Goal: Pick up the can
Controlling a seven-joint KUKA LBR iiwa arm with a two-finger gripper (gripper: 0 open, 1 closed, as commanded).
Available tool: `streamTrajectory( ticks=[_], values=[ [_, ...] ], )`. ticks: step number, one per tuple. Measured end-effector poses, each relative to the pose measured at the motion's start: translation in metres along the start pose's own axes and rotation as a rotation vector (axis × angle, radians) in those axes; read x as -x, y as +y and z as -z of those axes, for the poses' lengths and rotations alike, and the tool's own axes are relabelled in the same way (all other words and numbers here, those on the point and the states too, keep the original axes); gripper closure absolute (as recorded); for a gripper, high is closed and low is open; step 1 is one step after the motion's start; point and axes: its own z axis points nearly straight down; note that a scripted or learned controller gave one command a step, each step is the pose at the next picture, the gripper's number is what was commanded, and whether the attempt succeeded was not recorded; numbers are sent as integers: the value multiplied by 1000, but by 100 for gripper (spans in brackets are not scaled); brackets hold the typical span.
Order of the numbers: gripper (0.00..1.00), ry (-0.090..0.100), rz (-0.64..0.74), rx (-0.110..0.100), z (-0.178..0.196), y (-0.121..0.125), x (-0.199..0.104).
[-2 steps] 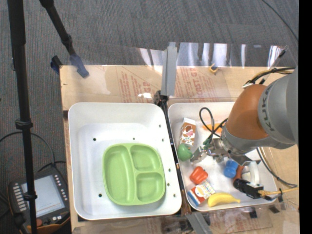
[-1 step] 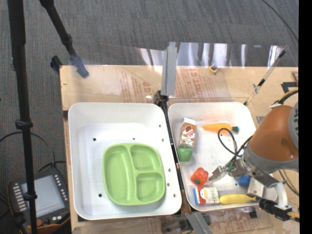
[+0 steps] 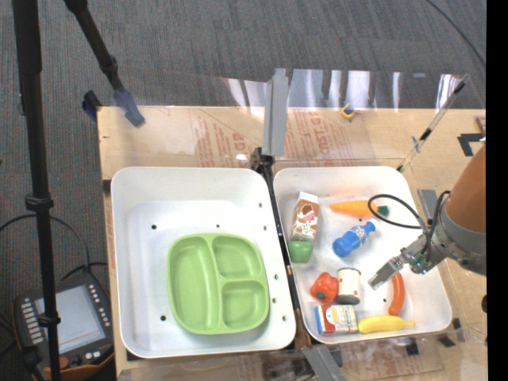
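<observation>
Two shallow white bins sit side by side on the bench [image 3: 182,137]. Left bin [image 3: 135,213] holds a light green divided plate [image 3: 217,282] with three compartments, lying flat toward the bin's near right part. Right bin [image 3: 432,308] carries the clutter. The can [image 3: 348,285], small, white-sided with a dark end and a reddish band, stands in the near middle of the right bin, touching or just beside a red pepper-shaped toy [image 3: 324,286] on its left. Just in front of the can lies a small carton with a red and white label [image 3: 336,318], on its side; a yellow banana [image 3: 385,324] lies just beside that carton, toward the bin's near right corner. A red chili-like piece [image 3: 397,294] lies right of the can, between it and the bin's right wall. Further back: a blue bottle [image 3: 354,239] on its side with a white cap, an orange carrot [image 3: 357,208] with a green tip, a brown and white carton [image 3: 305,217] near the divider, and a green rounded piece [image 3: 300,251] just in front of that carton. Arm enters from the right, orange band at the frame edge. End effector [image 3: 386,275] hangs low over the right bin, right of the can and apart from it, just above the chili piece; cannot tell whether it is spread or pressed together, and nothing is visibly pinched in it. A black cable [image 3: 389,211] loops from the wrist over the bin.
</observation>
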Motion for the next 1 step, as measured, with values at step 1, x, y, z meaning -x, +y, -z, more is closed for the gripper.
streamTrajectory(
  ticks=[1],
  values=[
    [100, 0, -9, 1, 9, -1, 2]
  ],
)
